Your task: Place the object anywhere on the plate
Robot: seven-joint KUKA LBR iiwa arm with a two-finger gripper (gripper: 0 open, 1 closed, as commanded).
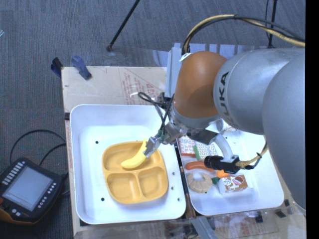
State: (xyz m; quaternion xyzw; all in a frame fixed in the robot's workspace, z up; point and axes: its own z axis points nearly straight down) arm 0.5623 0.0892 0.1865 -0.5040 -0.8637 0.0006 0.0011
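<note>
Arm [259, 88]: grey with an orange band, entering from 3 o'clock and covering much of the right bin.
Left bin [87, 133]: white, bears the plate.
Right bin [259, 195]: white, at 3 o'clock of the left bin, holding assorted toy food items.
Plate [134, 180]: yellow, three compartments, in the middle of the left bin.
Banana [134, 159]: yellow, lying in the plate's large upper compartment, its upper end at 1 o'clock.
Gripper [151, 144]: at the banana's 1 o'clock end, fingers closed around that tip.
</note>
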